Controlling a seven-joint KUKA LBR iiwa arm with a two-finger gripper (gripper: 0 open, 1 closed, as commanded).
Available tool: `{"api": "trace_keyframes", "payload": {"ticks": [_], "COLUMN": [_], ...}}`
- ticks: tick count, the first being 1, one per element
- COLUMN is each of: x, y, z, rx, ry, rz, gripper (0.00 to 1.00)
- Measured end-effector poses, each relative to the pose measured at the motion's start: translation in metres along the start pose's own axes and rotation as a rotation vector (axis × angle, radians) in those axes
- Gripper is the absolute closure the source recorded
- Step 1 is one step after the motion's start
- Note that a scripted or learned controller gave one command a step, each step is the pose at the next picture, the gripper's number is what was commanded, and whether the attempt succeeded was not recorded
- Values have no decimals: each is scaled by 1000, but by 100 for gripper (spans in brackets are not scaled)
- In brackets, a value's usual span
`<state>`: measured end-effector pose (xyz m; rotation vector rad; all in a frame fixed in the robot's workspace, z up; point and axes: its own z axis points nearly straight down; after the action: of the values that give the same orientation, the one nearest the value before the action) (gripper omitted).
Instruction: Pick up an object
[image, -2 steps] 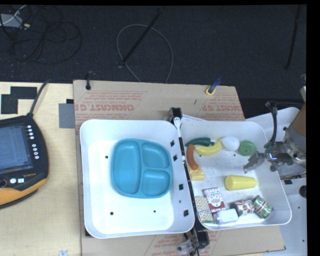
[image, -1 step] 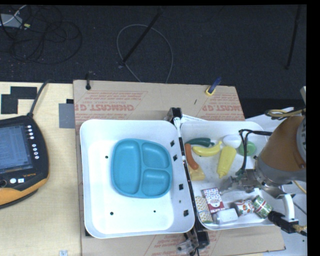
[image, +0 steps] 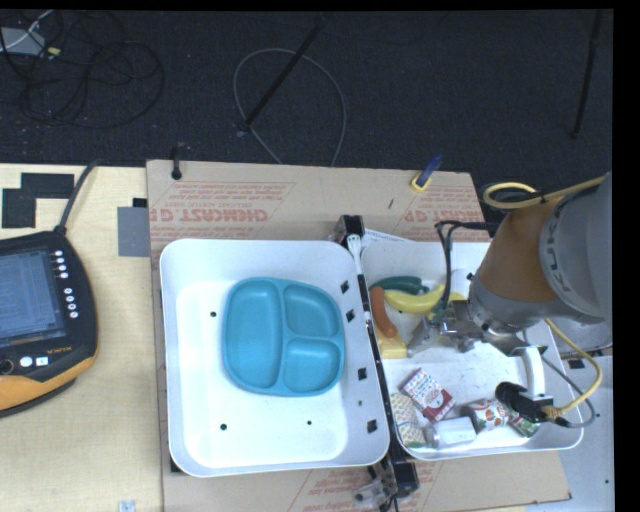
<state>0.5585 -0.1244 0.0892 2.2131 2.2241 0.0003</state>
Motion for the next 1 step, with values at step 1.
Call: {"api": "trace_keyframes", "payload": {"ticks": [1], "x": [22], "y": [41], "z": [0], "rx": [0], "ry": [-9], "rz": [10], "gripper": [0]}}
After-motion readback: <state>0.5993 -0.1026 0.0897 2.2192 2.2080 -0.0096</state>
